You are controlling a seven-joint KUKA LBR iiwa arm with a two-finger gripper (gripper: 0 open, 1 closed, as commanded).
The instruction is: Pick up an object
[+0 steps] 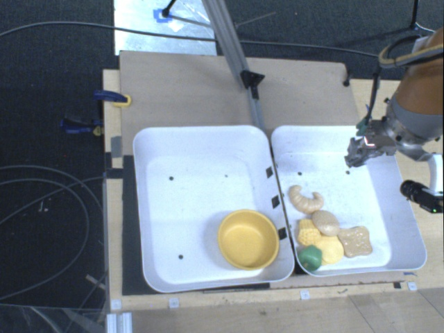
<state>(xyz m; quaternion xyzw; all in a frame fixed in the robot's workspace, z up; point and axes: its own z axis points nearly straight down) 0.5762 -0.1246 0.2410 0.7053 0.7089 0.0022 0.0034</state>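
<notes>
In the right bin [326, 151] lies a cluster of toy foods: a tan curved croissant [306, 199], a beige round bun [325, 221], a tan waffle-like cracker [355, 241], a yellow corn piece [309, 232], a yellow lump [332, 250] and a green ball [310, 257]. A yellow bowl [248, 238] sits at the front right of the left bin [180, 165]. My gripper [354, 155] hangs over the upper right part of the right bin, above and to the right of the croissant, with nothing seen in it.
A grey pole [229, 33] slants across the board behind the bins. A black part [420, 195] juts in over the right bin's right rim. Clamps [111, 99] sit at the bench's left edge, and cables lie on the dark floor to the left.
</notes>
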